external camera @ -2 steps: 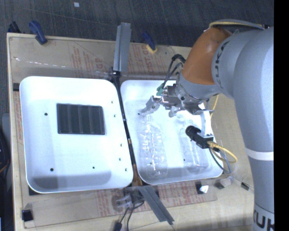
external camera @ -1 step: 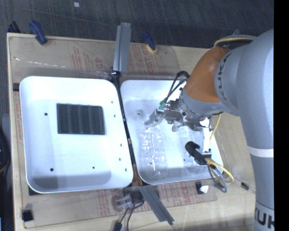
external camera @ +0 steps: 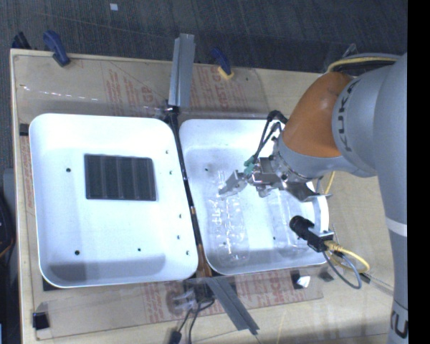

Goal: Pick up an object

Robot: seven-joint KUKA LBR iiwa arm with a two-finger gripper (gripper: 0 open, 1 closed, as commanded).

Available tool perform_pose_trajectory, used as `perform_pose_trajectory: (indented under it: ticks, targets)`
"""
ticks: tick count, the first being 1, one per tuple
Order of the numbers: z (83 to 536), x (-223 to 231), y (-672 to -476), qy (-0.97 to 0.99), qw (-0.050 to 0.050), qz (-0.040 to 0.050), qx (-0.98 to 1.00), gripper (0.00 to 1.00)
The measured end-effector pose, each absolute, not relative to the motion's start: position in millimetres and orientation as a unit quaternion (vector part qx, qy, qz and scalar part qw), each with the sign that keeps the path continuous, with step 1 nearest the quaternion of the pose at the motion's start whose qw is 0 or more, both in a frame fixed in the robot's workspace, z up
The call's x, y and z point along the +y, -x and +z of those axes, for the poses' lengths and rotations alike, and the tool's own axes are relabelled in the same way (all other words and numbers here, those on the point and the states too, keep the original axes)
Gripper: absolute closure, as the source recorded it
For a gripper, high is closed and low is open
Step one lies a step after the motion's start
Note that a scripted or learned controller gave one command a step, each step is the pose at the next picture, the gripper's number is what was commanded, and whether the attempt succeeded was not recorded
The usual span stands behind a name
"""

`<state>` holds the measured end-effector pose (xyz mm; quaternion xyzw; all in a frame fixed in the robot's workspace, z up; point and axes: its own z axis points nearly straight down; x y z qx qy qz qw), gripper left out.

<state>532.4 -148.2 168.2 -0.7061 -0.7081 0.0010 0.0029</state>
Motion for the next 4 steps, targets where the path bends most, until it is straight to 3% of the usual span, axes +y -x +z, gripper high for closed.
perform_pose_trajectory:
  ticks: [1,2,3,4]
  targets:
    - [91,-171,-554.6,0.666,0.003,0.0011,-0.746,0.0]
    - [91,-128,-537.9,0.613,0.001,0.0005,-0.79,0.0]
    - [92,-117,-627.5,0.708,0.0,0.0004,-0.707,0.0]
    - [207,-144,-615.2,0.775,0.001,0.0004,-0.632,0.0]
